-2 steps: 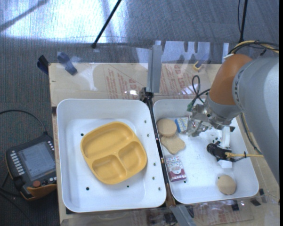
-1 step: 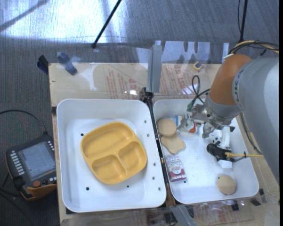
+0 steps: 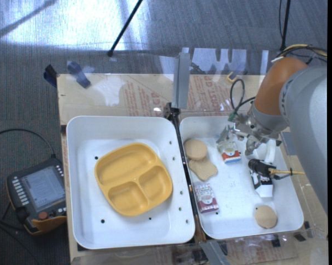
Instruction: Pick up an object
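On the floor at far left sits a handheld control pendant (image 3: 37, 195) with a grey screen and orange trim, its cable looping away over the carpet. The desk (image 3: 127, 93) stands to its right, with a strip of blue tape (image 3: 77, 73) stuck near its back left corner.

The left bin (image 3: 77, 148) holds one item: a yellow divided plate (image 3: 133, 178) with three compartments, lying flat and turned at an angle near the bin's middle.

The right bin (image 3: 237, 231) lies just beside it, the two rims nearly touching. Along its left wall lie two tan flat pieces (image 3: 198, 158), one rounded and one more oblong, overlapping at their edges. Below them, near the same wall, lies a small red and white carton (image 3: 205, 197). Further right, toward the back of the bin, stands a small white carton with a red and blue label (image 3: 230, 154). The pincer (image 3: 238, 142) hangs directly over it, fingers spread to either side and reaching down around its top; whether they press on it cannot be told. To the right lies a black and white tube (image 3: 262, 178) pointing toward the front, and a round tan disc (image 3: 265, 216) rests near the bin's front right corner.

The grey arm with its orange band (image 3: 282, 87) enters from the right.
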